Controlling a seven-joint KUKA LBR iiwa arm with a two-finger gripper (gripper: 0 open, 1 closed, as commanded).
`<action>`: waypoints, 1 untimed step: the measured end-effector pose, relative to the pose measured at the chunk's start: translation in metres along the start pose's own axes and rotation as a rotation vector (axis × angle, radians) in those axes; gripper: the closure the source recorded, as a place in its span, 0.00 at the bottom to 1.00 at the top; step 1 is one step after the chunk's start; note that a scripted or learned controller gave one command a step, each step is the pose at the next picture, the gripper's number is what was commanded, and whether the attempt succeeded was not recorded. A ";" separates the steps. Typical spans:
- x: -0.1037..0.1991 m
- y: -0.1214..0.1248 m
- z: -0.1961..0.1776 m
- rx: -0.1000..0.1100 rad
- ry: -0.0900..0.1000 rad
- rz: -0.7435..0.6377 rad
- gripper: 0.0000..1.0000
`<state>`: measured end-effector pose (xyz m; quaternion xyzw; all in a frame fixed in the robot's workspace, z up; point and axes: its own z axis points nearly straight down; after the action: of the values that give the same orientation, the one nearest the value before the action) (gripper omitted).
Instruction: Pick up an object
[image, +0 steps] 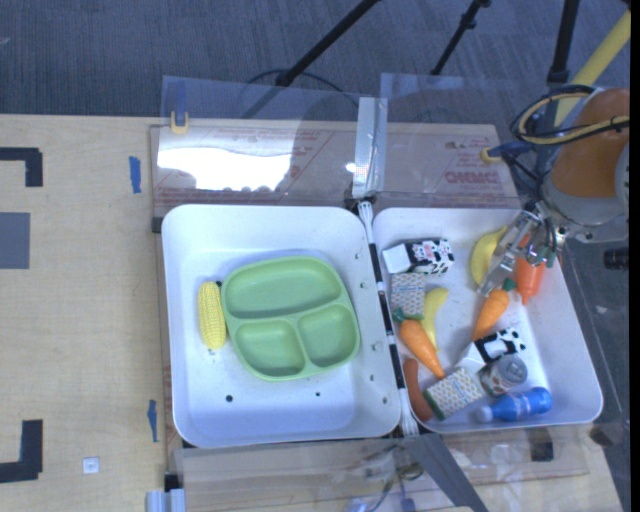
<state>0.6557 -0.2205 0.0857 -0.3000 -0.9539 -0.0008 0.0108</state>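
My gripper (508, 262) hangs low over the upper right part of the right bin (585, 370), reaching in from the right. A small orange carrot (531, 279) lies right beside it, and a longer carrot (490, 312) lies just below it. A yellow fruit (483, 256) sits to its left. Whether anything is between the jaws is hidden by the slant and the clutter.
The right bin also holds a cow-patterned box (428, 254), a patterned packet (407, 293), another carrot (420, 343), a can (507, 373) and a blue bottle (520, 405). The left bin (190, 240) holds a green divided plate (290, 317) and a corn cob (211, 313).
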 end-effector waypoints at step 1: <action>0.095 -0.019 0.001 -0.005 -0.027 -0.229 0.00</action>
<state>0.5668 -0.1819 0.0865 -0.1890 -0.9820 -0.0006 -0.0029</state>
